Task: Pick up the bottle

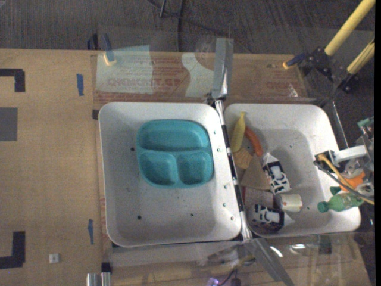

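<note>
A green bottle (pixel 339 203) with a green cap lies on its side at the right bin's near right corner, cap pointing left. My gripper (pixel 344 170) hangs over the right edge of that bin, just above and behind the bottle. The gripper's lower part blurs into orange and white pieces, and the view does not show whether it touches the bottle.
The right bin (pixel 309 124) also holds a yellow banana (pixel 239 131), an orange carrot-like piece (pixel 254 140), brown cardboard wedges (pixel 253 174), two black-and-white packets (pixel 276 176) and a small white cup (pixel 292 202). A teal divided tray (pixel 174 152) sits in the left bin (pixel 119 207).
</note>
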Motion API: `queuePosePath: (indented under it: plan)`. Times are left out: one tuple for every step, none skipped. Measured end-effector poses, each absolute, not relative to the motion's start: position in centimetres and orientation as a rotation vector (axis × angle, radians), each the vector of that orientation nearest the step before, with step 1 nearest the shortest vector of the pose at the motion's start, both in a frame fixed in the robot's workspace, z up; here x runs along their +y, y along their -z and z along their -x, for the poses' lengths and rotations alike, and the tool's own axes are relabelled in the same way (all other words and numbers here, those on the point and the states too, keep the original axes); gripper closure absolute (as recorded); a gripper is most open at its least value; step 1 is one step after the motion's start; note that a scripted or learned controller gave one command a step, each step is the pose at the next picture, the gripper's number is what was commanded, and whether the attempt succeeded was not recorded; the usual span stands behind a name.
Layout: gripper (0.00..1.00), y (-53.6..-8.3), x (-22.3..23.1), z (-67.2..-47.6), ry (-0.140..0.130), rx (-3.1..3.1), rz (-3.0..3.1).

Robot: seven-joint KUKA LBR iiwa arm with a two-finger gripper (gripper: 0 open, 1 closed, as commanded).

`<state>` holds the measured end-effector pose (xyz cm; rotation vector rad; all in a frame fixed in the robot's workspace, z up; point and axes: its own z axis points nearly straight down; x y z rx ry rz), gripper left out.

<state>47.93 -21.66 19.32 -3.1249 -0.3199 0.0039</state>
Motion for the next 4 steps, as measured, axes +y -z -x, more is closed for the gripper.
queuePosePath:
  plan:
    - [1.00,-19.3,-22.3,-47.9,-0.005,-0.319,3.125]
    - [1.00,-19.5,-22.3,-47.9,-0.004,-0.321,3.126]
    - [1.00,-20.6,-22.3,-48.0,-0.003,-0.320,3.125]
    - [1.00,-19.1,-22.2,-47.9,-0.008,-0.315,3.121]
